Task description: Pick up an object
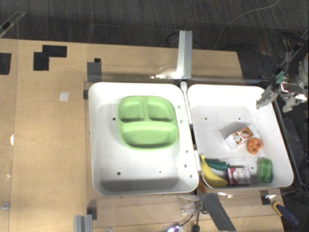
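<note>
The right bin (pixel 217 105) holds a small printed carton (pixel 239 137) with an orange fruit (pixel 254 145) just to its right. Along the near wall lie a yellow banana (pixel 211 174), a dark red bottle (pixel 238 174) with a teal cap end, and a green cup-like object (pixel 264 170). My gripper (pixel 276 103) hovers at the bin's far right corner, over the rim and well away from all of them. It stands open with nothing between its fingers.
A green divided plate (pixel 146 121) lies in the left bin (pixel 104 144). A metal post (pixel 185 54) rises behind the wall between the two bins. Cables and hardware crowd the right side beyond the bench.
</note>
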Robot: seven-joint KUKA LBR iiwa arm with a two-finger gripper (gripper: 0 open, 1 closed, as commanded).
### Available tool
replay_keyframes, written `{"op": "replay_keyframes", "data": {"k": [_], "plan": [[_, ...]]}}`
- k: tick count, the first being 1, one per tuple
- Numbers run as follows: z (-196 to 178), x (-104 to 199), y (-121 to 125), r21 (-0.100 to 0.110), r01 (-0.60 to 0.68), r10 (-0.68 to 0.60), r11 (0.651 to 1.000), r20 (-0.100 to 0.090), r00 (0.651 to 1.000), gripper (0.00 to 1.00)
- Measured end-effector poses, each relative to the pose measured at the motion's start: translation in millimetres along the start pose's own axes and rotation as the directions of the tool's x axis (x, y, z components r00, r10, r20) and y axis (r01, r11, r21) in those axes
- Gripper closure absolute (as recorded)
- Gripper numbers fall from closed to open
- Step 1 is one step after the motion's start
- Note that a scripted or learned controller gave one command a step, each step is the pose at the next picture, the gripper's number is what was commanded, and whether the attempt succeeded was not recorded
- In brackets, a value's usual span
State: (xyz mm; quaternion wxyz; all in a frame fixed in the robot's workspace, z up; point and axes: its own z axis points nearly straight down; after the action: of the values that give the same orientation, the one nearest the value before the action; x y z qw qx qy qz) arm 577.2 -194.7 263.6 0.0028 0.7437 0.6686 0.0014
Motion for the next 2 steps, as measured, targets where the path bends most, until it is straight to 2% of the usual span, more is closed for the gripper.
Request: {"op": "replay_keyframes", "data": {"k": [1, 2], "plan": [[78, -9, -49, 0.003, -0.087, 0.087, 0.996, -0.001, 0.996, 0.00], [169, -12, -85, 0.002, -0.225, 0.225, 0.974, -0.001, 0.974, 0.00]]}}
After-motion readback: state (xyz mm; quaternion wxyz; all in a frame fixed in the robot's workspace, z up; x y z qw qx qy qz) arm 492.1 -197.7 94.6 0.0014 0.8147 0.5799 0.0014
